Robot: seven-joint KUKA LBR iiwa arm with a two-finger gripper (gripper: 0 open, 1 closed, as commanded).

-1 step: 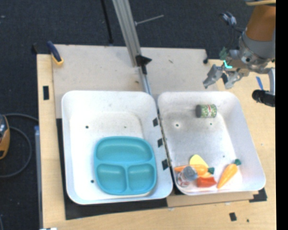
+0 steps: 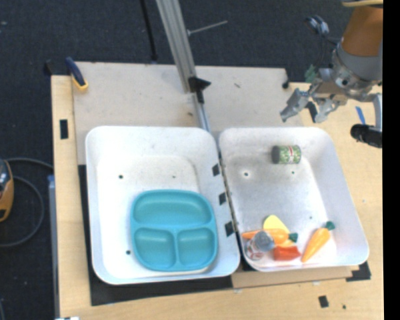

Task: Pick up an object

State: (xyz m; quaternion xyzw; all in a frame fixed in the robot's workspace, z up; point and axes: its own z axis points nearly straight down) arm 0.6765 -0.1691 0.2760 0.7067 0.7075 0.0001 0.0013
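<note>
Above the far right corner of the bench, the gripper (image 2: 305, 107) hangs outside the right bin (image 2: 340, 179), just beyond its far rim; its 2 fingers (image 2: 290, 109) are spread apart with nothing between them. The grey arm with its orange band (image 2: 363, 29) enters from the right edge. Inside the right bin, a small green can (image 2: 287, 154) lies on its side near the far wall, well apart from the other contents. At the near wall of the same bin sits a cluster: a yellow piece (image 2: 277, 227), a red piece (image 2: 285, 252), a greyish item (image 2: 261, 243), and, just to the right, an orange toy carrot (image 2: 317, 242) lying tilted. The left bin (image 2: 107, 179) holds a turquoise tray (image 2: 173, 230) with 3 compartments, placed toward its near side.
</note>
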